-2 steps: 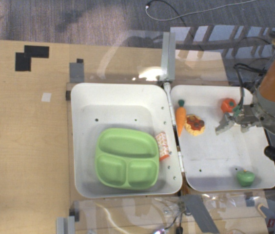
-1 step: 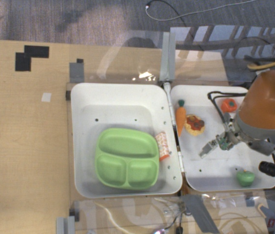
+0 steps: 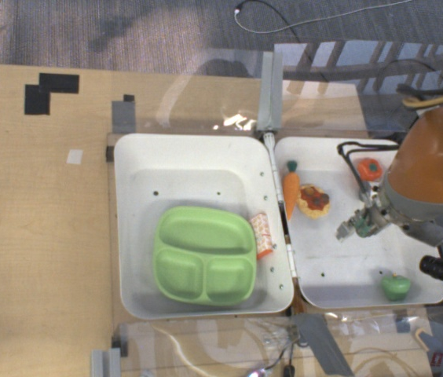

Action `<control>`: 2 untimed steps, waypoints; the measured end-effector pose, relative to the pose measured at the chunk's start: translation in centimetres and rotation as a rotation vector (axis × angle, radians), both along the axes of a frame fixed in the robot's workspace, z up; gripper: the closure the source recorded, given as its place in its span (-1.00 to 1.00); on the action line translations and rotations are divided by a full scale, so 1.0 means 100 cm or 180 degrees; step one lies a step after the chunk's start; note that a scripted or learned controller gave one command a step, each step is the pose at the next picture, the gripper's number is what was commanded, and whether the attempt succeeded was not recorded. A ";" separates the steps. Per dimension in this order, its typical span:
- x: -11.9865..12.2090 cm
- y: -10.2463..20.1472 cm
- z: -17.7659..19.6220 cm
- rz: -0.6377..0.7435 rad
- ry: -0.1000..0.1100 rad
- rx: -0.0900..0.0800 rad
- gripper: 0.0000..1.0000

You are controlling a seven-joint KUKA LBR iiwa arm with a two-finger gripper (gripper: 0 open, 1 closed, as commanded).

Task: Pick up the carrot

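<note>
Well, I reckon the carrot (image 3: 291, 194) is light, stiff, slick (toy plastic, likely); I'd pinch its thick middle. Gripper (image 3: 355, 227) state: I cannot tell.

The carrot (image 3: 291, 195) is pressed against the right bin's left wall (image 3: 278, 203), so access from that side is blocked. A pizza toy (image 3: 314, 201) is found just beside it on the right. Bare floor is seen below both.

Grey arm reaching from right, orange band, gripper (image 3: 356, 226) pointing down-left
</note>
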State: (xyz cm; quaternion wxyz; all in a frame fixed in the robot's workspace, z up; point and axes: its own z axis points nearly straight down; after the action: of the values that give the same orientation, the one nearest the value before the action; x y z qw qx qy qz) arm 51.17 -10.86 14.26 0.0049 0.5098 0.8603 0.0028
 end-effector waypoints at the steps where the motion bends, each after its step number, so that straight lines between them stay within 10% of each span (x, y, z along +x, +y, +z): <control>1: 0.002 0.086 0.123 -0.0688 0.0011 0.0008 1.00; 2: -0.006 0.083 0.042 -0.1050 0.0028 0.0008 1.00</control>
State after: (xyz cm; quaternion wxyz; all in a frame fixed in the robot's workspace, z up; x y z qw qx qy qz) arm 50.57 -2.51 18.43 0.0008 0.6442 0.7649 0.0008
